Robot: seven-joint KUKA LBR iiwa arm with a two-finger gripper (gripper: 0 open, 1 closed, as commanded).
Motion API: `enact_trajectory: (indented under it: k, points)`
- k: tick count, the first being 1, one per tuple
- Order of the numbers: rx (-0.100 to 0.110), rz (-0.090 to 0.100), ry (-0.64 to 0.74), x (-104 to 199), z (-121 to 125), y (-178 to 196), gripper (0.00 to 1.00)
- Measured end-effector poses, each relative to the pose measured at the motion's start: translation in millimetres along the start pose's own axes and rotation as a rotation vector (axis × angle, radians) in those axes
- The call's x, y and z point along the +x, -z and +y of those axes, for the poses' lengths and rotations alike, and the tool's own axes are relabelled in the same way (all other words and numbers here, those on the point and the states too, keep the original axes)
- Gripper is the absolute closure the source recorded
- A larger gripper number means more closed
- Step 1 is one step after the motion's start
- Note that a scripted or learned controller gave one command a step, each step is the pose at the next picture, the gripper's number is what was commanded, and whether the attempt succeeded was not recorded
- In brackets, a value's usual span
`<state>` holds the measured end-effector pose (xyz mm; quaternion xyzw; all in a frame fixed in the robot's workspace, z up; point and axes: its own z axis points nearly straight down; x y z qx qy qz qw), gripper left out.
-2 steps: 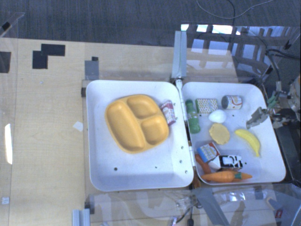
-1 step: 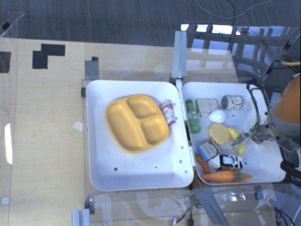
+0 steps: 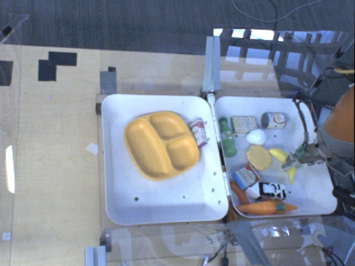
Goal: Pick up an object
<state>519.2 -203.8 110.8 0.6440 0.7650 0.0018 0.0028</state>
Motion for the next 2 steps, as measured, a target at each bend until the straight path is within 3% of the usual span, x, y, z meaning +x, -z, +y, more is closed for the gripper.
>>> enact_trajectory:
  k: [1, 2]
  points:
    - [-0.007, -0.005, 0.137, -4, 6, -15, 1.0]
    - [-0.001, -0.001, 0.222, 63, 43, 115, 1.0]
